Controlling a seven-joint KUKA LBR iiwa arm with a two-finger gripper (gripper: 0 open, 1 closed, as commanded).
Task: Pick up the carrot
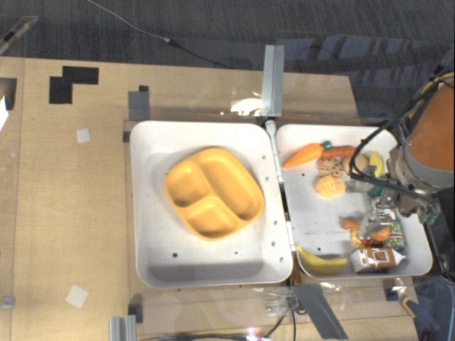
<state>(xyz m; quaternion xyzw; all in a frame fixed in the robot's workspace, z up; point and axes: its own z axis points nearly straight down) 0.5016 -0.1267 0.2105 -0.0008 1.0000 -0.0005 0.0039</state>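
From the overhead camera, you see the carrot (303, 155) lying at the right bin's (313, 212) far left corner, while the gripper (378, 222) hangs well apart over packaged clutter; its jaw state I cannot tell. Descending here risks grabbing the wrong item.

- arm (434, 137) comes in from the right edge, with the big orange band sitting up top of the wrist
- grey wrist section just under the band, black cables looping off it to the left
- gripper (378, 222) points down, hanging low on the right-hand side
- can't really make out the business end, it's a shiny cluttered blur from this angle
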